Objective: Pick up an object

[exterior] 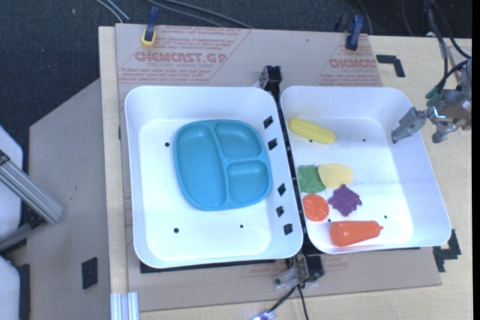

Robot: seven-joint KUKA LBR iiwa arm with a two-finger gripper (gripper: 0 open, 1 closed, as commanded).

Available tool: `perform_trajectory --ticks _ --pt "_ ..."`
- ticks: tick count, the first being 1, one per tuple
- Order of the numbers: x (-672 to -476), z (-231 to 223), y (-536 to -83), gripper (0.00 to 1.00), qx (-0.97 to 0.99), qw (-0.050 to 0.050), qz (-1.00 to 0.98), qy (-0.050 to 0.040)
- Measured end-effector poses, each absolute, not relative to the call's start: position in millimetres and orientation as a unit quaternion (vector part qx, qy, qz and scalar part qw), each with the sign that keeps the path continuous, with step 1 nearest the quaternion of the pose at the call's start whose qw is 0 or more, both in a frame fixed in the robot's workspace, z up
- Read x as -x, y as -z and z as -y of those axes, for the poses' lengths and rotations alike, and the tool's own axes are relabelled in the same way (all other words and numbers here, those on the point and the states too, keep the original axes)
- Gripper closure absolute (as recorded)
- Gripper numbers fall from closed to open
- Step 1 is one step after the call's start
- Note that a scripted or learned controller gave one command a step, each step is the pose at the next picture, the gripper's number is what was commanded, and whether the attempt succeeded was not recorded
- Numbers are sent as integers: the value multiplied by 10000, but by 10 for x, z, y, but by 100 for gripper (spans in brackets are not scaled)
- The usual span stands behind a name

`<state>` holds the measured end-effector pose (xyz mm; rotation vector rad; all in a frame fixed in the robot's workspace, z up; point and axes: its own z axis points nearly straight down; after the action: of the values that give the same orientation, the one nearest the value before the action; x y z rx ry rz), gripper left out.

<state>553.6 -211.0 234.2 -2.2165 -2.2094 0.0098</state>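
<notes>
Item: yellow corn cob (312, 131), lying in my right bin (420, 183) near its upper left corner, well apart from the claw (424, 124). Claw: at that bin's right rim, fingers spread wide, holding nothing. Left bin (150, 236): blue divided plate (222, 163).

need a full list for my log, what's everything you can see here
bins: 2, white, side by side on the bench
plate: 1, blue, divided, in the left bin
corn: 1, yellow, upper part of the right bin
green toy: 1, green, right bin near the divider
yellow toy: 1, yellow, touching the green toy's right side
grapes: 1, purple, below the yellow toy
tomato: 1, red-orange, left of the grapes
carrot: 1, orange, front of the right bin
clamps: 2, blue and yellow, back edge of the board
end effector: 1, grey, over the right bin's right rim
</notes>
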Motion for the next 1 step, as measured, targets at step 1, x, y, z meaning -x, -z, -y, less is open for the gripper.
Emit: perform_trajectory --ticks 1 --pt "-5564 2104 -2409 0 7070 4 7072 1"
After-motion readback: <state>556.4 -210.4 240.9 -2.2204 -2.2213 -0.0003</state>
